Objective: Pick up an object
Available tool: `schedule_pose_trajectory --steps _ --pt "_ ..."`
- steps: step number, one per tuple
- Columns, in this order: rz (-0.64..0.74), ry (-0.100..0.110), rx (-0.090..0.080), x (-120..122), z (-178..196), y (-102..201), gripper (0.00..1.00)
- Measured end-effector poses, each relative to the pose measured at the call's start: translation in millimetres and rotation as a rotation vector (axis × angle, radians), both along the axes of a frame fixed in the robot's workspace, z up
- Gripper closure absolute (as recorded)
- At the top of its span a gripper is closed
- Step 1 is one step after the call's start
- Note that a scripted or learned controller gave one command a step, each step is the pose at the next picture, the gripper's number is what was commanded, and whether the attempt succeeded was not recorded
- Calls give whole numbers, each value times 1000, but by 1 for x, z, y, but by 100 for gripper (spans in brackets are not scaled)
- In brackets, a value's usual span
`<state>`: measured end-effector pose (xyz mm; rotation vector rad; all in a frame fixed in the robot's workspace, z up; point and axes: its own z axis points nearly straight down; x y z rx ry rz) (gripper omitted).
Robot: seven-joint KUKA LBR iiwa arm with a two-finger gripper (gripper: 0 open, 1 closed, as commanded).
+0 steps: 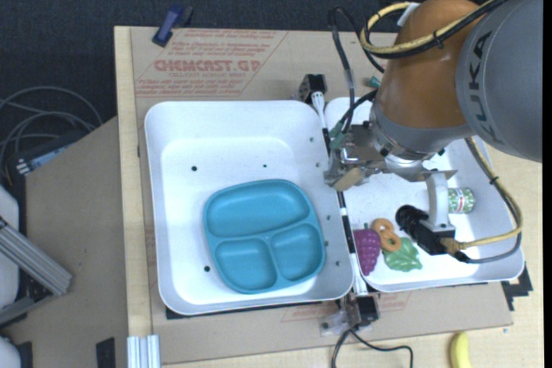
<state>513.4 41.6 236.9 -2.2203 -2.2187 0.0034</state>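
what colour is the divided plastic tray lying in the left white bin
Light blue, a plain three-compartment plastic tray; it shows best in the camera view, lying in the left white bin.

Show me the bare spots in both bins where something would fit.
Left bin: bare floor behind the blue tray, up to the far wall, plus a strip along its left wall. Right bin: crowded, with purple grapes, a green piece, a can and the arm above.

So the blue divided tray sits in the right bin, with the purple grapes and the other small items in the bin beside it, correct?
Not quite. The camera view shows the blue tray in the left bin, not the right. The grapes and other small items lie in the right bin beside it, as you said.
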Motion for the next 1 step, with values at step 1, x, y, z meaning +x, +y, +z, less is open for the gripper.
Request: schedule_pose_trajectory --steps 1 --pt "0 -4 -1 1 26 -24 100"
